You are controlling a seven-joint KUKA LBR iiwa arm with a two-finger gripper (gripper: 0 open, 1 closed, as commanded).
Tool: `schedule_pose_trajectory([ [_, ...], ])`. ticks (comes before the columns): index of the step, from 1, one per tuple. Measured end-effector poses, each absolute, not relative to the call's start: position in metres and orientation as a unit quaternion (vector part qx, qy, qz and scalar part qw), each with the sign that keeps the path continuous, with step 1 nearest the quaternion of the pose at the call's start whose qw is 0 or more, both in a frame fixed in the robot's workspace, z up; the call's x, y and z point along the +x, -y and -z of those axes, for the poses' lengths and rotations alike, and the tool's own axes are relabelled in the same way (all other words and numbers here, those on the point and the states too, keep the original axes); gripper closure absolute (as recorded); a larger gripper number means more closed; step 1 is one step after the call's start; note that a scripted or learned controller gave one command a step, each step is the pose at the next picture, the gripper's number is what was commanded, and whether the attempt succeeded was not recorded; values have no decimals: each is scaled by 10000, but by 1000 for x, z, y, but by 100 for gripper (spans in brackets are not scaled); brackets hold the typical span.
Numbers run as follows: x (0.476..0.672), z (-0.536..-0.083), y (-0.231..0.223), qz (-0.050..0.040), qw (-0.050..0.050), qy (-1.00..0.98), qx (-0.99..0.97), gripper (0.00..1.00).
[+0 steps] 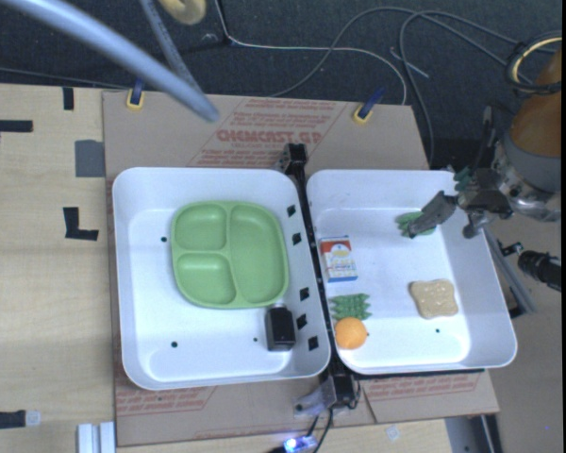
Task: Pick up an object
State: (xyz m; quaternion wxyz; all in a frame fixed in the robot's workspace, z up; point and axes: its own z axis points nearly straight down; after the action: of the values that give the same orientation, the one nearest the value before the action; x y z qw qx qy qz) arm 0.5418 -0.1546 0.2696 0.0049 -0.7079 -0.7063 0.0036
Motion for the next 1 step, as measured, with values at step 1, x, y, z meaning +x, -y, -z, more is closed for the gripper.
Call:
schedule_pose_trajectory([
  [1, 544, -275, 154, -6, 5, 7075, -7067, 0],
])
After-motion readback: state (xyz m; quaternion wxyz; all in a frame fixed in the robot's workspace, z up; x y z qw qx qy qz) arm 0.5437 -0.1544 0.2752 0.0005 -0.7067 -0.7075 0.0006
